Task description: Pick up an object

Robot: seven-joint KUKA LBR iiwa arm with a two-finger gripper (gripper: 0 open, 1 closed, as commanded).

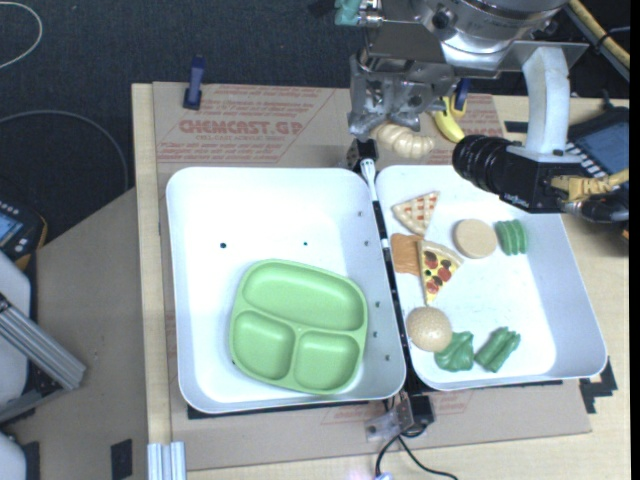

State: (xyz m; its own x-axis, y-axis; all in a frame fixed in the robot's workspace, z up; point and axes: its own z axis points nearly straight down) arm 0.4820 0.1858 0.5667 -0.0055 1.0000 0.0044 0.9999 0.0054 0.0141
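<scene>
The pincer (pixel 395 118) hung at the far edge of the two bins, just above the top of the divider between them, and a pale croissant-shaped pastry (pixel 405 141) sat right under it, its long axis running roughly left to right across the view. From where I stood I could not tell whether the fingers were spread or pinching the pastry; the metal of the wrist hid the tips.

The pastry lay at the far rim of the right bin (pixel 580 318), so the nearest candidate was directly below the pincer rather than off to one side. Further in lay a waffle wedge (pixel 416 211), a pizza slice (pixel 437 268), a round bun (pixel 474 238), a second round piece (pixel 429 328) and some green vegetables (pixel 480 350), all well clear toward the near side.

The left bin (pixel 200 228) carried a green divided tray (pixel 298 325). The likeliest obstruction, I judged, was the bin wall and divider beside the pastry.
</scene>
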